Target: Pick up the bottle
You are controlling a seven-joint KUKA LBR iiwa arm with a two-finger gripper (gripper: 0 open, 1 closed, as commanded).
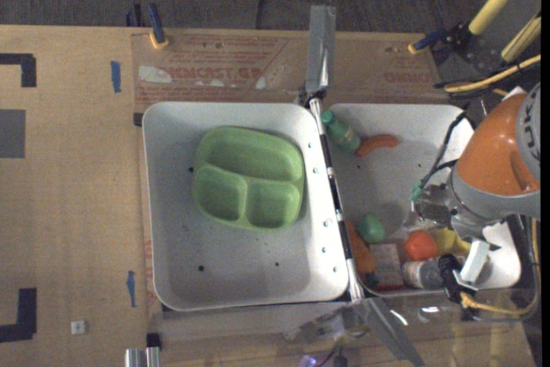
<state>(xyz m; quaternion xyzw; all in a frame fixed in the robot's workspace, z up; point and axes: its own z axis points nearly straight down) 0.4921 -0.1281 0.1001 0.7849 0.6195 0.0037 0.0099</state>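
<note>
View from above of two white bins side by side. The grey arm, with its orange band, reaches in from the right and bends down over the lower right part of the right bin. Its gripper hangs low above the clutter there, and it is too hidden to tell whether it is open or closed. Just below it lie an orange ball, a yellow toy and a small clear container on its side. A green ball sits further left. The green bottle lies in the bin's upper left corner against the divider, well apart from the gripper, with a carrot just beside it. The left bin holds a green divided plate.
</note>
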